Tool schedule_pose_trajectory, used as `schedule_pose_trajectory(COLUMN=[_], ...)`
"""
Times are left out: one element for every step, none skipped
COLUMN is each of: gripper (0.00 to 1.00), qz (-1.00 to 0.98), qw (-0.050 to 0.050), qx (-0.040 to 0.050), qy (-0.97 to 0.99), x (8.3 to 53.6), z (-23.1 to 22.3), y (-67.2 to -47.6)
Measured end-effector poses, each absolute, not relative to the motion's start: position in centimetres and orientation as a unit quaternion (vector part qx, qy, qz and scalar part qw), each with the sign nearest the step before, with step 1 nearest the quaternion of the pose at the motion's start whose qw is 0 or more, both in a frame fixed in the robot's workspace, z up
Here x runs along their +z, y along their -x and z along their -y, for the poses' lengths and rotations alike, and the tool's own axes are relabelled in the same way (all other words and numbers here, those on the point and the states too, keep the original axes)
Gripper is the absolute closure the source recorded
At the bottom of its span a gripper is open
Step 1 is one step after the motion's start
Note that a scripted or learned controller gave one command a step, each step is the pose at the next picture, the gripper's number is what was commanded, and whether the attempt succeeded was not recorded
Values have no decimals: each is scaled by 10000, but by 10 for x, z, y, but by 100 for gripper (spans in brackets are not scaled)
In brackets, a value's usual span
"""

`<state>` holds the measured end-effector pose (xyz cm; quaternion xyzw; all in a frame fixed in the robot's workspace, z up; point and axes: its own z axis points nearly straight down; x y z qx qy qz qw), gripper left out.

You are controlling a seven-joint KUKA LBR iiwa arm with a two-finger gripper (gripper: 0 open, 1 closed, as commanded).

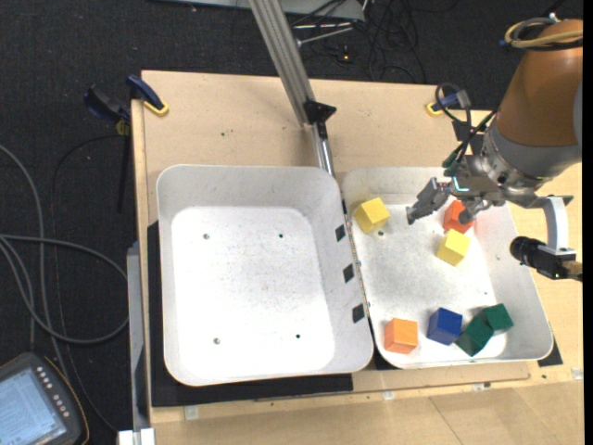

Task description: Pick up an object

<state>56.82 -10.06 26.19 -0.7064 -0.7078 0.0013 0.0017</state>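
- We see the end effector (443,202) over the right bin (519,290), its two dark fingers spread apart with nothing between them.
- A red-orange block (453,217) lies just beside it, perhaps touching one finger; we cannot tell.
- Two yellow blocks (372,214) (453,247) sit nearby.
- Orange block (401,334), blue block (445,325) and green blocks (486,327) line the near wall.
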Motion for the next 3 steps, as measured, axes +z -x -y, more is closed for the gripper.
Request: schedule_pose_trajectory(gripper=[0, 0, 0], qz=[7071, 7070, 7067], qw=[-1, 20, 29], qx=[2, 20, 24], qy=[7071, 7073, 7075], x=[264, 209, 144], z=[101, 101, 100], y=[-569, -578, -574])
